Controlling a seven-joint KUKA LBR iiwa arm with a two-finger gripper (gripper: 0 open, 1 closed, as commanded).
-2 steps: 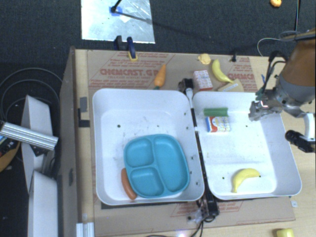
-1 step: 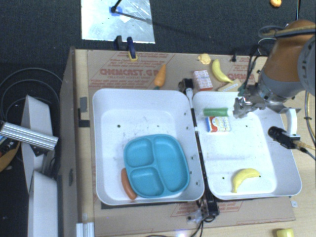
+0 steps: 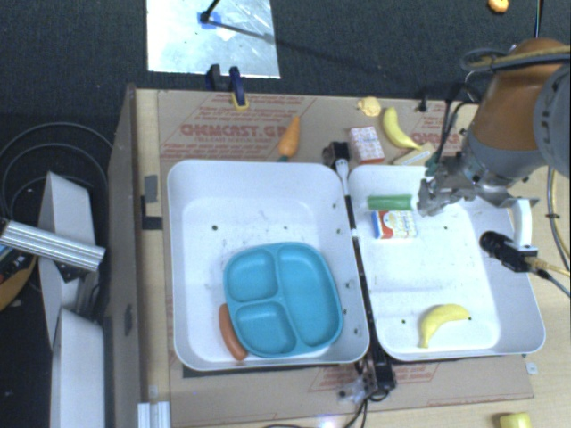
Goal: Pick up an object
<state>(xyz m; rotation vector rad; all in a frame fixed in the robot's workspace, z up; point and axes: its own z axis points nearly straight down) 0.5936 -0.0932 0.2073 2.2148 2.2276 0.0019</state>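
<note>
Altogether two white bins sit side by side on the surface (image 3: 223, 123), which is cardboard printed with red lettering, too blurred to make out for certain. In the left bin (image 3: 201, 194), a single blue divided tray (image 3: 282, 299) with three compartments lies at the lower middle, and one orange sausage-shaped piece (image 3: 231, 332) rests just beside its lower left corner. In the right bin (image 3: 464, 266) there are three things: one green bar (image 3: 390, 201) near the upper left, one small white box with red and blue print (image 3: 393, 225) right below it, its writing unreadable, and one yellow banana (image 3: 441, 321) near the lower edge. Above the bins, on the cardboard, lie one carrot-like orange piece (image 3: 288, 136), one small patterned box (image 3: 367, 144), and a second banana (image 3: 396, 130). From the right of the frame the arm's jaws (image 3: 429, 196) hover just right of the green bar; whether they are spread or pressed together cannot be told.
</note>
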